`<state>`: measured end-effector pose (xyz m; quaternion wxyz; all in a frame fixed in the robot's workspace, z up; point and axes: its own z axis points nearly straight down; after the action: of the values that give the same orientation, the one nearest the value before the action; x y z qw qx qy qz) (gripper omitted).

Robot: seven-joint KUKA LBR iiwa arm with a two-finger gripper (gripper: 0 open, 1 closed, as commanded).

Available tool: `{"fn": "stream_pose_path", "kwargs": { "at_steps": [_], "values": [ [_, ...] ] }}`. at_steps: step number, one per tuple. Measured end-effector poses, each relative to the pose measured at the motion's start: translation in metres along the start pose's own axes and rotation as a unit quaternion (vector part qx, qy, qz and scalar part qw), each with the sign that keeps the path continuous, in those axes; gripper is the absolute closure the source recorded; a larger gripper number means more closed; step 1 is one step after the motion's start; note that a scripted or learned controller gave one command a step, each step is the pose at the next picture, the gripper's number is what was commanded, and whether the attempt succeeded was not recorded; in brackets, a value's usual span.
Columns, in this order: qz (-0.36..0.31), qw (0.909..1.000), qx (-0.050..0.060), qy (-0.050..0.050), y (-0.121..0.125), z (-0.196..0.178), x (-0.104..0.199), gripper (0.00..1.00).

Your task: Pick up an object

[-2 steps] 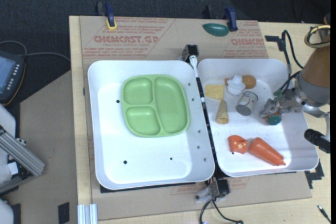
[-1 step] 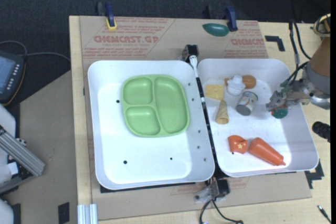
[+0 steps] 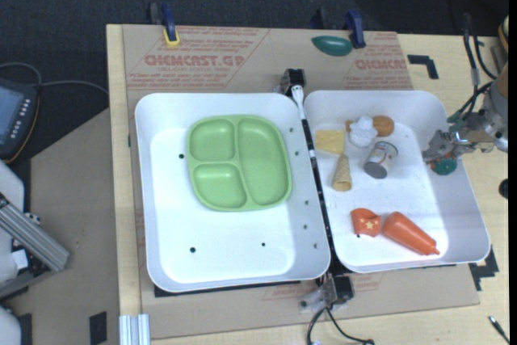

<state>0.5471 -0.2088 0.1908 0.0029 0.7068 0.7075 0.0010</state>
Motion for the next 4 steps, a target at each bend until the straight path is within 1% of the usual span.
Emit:
{"fn": "stream_pose_path", "kwargs": {
  "at_steps": [1, 2, 3, 4],
  "values": [
    [0.0, 1.0, -0.001, 0.0, 0.002, -0.037, -0.001, 1.0],
    [-0.003, 1.0, 0.001, 0.002, 0.011, -0.042, 0.05, 1.0],
    [-0.002, 1.0, 0.003, 0.002, 0.013, -0.048, 0.11, 1.0],
    [-0.002, 1.0, 0.004, 0.002, 0.01, -0.039, 0.154, 1.0]
  ]
}}
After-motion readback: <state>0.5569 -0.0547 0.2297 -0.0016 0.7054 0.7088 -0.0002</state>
